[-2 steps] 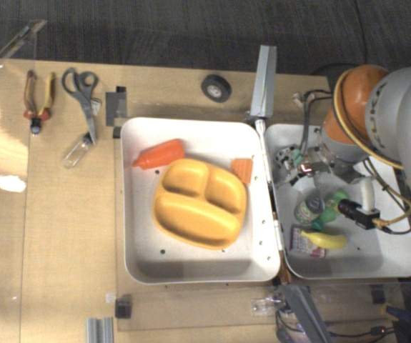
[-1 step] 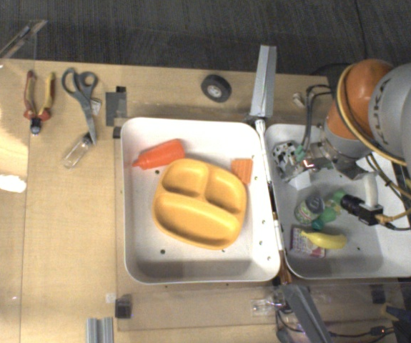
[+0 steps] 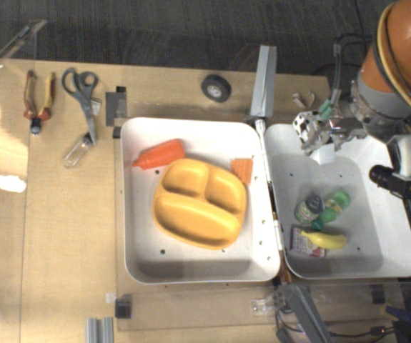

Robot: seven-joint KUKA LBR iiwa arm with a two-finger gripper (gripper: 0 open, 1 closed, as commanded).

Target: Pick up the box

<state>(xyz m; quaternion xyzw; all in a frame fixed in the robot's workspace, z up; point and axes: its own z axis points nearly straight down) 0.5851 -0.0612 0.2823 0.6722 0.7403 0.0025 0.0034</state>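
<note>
Gripper: the metal two-finger gripper [image 3: 318,128] hangs over the far edge of the right bin, under the grey arm with its orange band [image 3: 405,41]. Whether it is open or closed, I cannot tell; nothing is seen held in it.

Box: a small flat box with a purple and white printed face [image 3: 301,241] lies at the near left of the right white shallow bin [image 3: 391,263]. A yellow banana-shaped toy [image 3: 327,241] lies across its right side, touching it.

Other things in the right bin: a green bottle-like object [image 3: 334,204] and a small round tin with a dark lid [image 3: 309,209] sit just beyond the box.

Left bin: the left white shallow bin [image 3: 141,263] holds a large yellow divided plastic tray [image 3: 200,201], an orange carrot-shaped toy [image 3: 159,154] and a small orange block [image 3: 242,169].

Bench: grey-handled scissors [image 3: 83,95], red-handled pliers [image 3: 37,98] and a dark roll of tape [image 3: 216,87] lie on the wooden bench beyond the bins.

Progress: as judged, the pick is not yet done. The gripper is well apart from the box, across the bin. Left to do: travel to the near left corner, descend, close on the box and lift.
</note>
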